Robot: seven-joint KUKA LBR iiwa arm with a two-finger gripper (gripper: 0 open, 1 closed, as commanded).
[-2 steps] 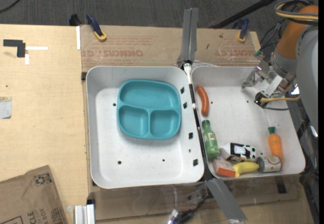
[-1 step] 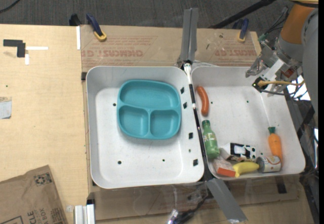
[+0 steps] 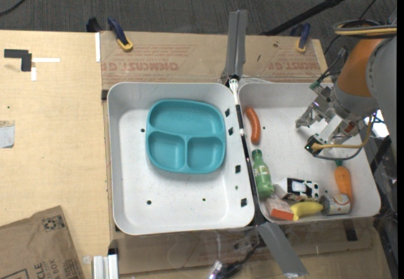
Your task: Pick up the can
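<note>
On the bench sat two shallow white bins side by side, smooth plastic with rounded corners: the left bin [image 3: 126, 164] and the right bin [image 3: 284, 98]. From the right came the arm [image 3: 372, 79], grey and rounded, with its one orange band, hanging over the right bin's upper right part. In the left bin lay one teal plate [image 3: 186, 136], glossy, moulded into three compartments. The gripper [image 3: 317, 127] hovered above bare bin floor with its fingers a little apart and nothing between them. Against the right bin's left wall lay one red sausage [image 3: 254, 125], smooth and oblong, and below it one green bottle [image 3: 261, 173] on its side. Near the right wall lay one orange carrot [image 3: 342, 182], tapered. Along the bottom edge sat a cluster: one black-and-white box [image 3: 302, 188], one yellow banana [image 3: 306, 209], curved, and the can [image 3: 338, 204], one short metallic cylinder on its side in the lower right corner, just beneath the carrot and well apart from the gripper.
</note>
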